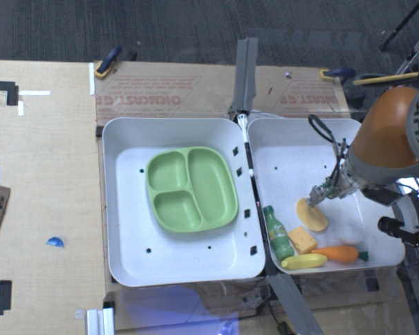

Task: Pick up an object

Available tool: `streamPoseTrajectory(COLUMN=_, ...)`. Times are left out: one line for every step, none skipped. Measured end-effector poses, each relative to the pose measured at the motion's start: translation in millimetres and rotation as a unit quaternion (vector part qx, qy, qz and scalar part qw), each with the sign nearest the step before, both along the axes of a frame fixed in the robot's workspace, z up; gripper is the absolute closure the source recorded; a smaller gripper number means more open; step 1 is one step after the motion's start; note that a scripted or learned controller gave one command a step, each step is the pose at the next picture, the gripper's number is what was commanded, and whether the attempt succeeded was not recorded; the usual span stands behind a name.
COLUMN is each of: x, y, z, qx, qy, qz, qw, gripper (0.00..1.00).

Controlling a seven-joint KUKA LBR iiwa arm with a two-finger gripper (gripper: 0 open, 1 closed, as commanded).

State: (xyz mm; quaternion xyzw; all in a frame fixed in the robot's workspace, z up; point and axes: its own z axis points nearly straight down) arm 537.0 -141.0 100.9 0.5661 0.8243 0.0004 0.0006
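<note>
My gripper (318, 195) hangs low in the right bin (293, 139), its tip just above and right of a pale yellow potato-shaped piece (312, 216). Nothing shows between its fingers. Near the bin's front lie a green bottle (277, 232), a yellow cheese block (304, 241), a banana (304, 261) and an orange carrot (339, 255). The arm's grey wrist and orange band (391, 128) reach in from the right.
The left bin (126, 208) holds a green three-compartment tray (192, 188). A grey divider post (245, 75) stands between the bins at the back. A blue clamp (109, 60) and cardboard sheet (167, 89) lie behind; wooden bench to the left.
</note>
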Motion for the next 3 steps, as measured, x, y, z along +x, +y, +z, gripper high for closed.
streamPoseTrajectory(x=0.0, y=0.0, z=0.0, qx=-0.0001, qy=0.000, qz=0.000, qw=1.0000, gripper=0.00)
streamPoseTrajectory(x=-40.3, y=1.5, z=-9.9, qx=0.0002, qy=0.002, qz=-0.009, qw=1.0000, gripper=0.00)
streamPoseTrajectory(x=-39.6, y=0.8, z=-0.9, qx=0.0004, qy=0.001, qz=-0.012, qw=0.9999, gripper=1.00)
